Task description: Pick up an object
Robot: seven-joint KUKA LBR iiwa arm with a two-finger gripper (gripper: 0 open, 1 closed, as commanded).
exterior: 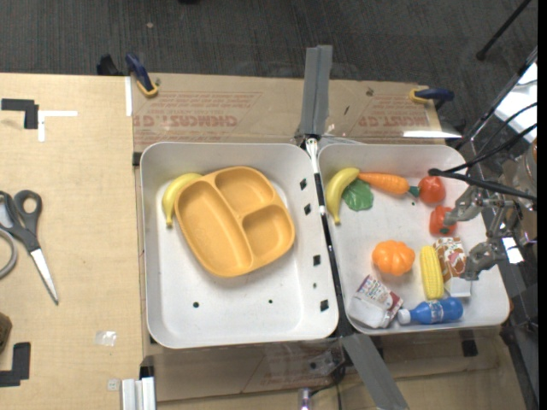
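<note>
My gripper (472, 233) hangs over the right edge of the right bin (342, 254), open, with nothing between its fingers. One finger (462, 206) points at a small red fruit (440, 220). The other finger (479, 260) sits next to a patterned snack packet (450, 258). Left of these lie a yellow corn cob (431, 272) and an orange pumpkin (393, 257). A red tomato (432, 189), a carrot (385, 182), a green leaf (360, 196) and a banana (338, 190) lie along the bin's far side. A blue bottle (436, 312) and a white pouch (373, 297) lie at its near side.
The left bin (222, 314) holds a yellow divided plate (235, 220) with a second banana (175, 196) against its left rim. Scissors (30, 237) lie on the bench at far left. Cables and arm parts crowd the right edge beyond the bin.
</note>
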